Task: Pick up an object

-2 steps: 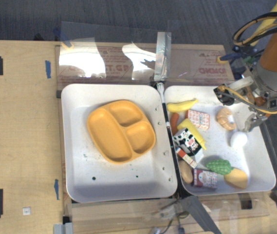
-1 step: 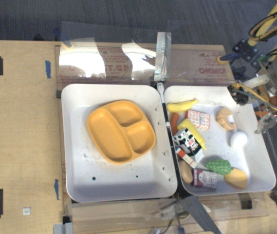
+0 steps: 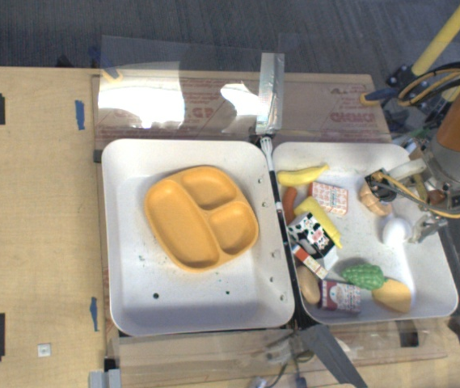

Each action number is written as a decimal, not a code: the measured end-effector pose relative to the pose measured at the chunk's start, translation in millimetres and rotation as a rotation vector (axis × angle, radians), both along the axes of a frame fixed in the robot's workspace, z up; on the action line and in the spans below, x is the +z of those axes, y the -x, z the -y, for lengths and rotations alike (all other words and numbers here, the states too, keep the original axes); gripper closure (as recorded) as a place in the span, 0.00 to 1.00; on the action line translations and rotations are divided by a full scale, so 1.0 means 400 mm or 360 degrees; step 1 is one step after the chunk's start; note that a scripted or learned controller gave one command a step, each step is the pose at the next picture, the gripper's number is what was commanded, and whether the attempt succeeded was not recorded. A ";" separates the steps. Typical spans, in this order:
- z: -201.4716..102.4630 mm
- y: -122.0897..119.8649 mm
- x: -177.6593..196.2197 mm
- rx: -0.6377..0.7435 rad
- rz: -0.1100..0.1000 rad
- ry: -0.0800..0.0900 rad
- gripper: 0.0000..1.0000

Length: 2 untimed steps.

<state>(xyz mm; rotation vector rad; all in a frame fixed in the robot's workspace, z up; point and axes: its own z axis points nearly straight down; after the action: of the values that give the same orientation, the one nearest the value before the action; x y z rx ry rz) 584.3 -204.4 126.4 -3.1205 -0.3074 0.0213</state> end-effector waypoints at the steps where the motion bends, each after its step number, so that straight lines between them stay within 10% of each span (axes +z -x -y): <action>1: -0.077 0.173 0.231 0.0008 0.0028 0.0003 0.00; 2: 0.028 0.166 -0.022 0.0041 0.0062 0.0008 0.00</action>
<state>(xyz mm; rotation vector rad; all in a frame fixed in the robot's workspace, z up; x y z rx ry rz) 518.1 -215.4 117.7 -3.1248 -0.3484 -0.0391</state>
